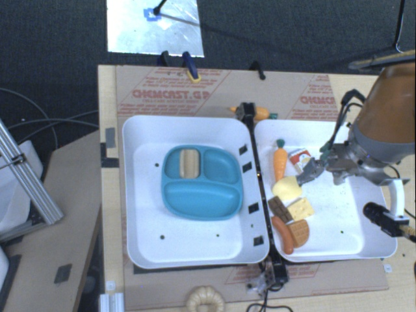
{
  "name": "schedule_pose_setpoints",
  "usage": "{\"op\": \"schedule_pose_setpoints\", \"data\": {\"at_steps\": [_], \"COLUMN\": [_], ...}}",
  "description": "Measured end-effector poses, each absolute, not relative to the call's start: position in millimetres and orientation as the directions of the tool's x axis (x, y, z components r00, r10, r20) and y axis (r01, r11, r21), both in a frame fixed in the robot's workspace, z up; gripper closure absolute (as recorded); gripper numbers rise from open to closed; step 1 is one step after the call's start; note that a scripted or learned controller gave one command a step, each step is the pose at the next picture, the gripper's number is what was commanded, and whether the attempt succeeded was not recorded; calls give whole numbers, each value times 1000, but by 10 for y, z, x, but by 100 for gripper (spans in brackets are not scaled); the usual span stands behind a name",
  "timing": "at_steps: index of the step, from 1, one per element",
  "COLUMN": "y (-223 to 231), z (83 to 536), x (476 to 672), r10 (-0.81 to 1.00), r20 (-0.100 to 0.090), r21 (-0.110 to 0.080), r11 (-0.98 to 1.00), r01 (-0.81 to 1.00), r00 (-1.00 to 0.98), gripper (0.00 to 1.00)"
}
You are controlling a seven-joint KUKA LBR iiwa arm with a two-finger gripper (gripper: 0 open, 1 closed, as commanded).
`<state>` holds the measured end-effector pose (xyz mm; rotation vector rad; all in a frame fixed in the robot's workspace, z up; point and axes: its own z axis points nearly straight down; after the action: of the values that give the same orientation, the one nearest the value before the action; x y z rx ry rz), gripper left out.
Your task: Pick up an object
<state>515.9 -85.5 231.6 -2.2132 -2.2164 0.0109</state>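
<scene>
The right bin [338, 236] holds a cluster of toy food along its left side. An orange carrot [279, 162] lies at the top, with a small red and white packet [299, 157] beside it. Below them are a pale yellow lump [286, 189], a yellow cheese slice [301, 208], a brown bar [279, 208], a reddish sausage [282, 233] and a round brown biscuit [299, 232]. My gripper [309, 173] reaches in from the right, low over the bin, its tip just right of the pale yellow lump and below the packet. Nothing is visibly held.
The left bin [146, 239] holds a blue divided plate [203, 194] with a tan piece [188, 163] in its upper left compartment. A black divider [259, 187] runs between the bins. The arm's bulk [389, 119] hangs over the right bin's far right corner.
</scene>
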Motion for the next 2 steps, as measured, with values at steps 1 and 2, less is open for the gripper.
{"op": "schedule_pose_setpoints", "data": {"at_steps": [1,2], "y": [-853,-896], "z": [2377,1936], "x": [5184,5233], "r10": [1000,1000], "r20": [0,1], "r21": [2,-3], "r11": [3,1], "r01": [1000,1000], "r00": [-3,-1], "gripper": [0,0]}}
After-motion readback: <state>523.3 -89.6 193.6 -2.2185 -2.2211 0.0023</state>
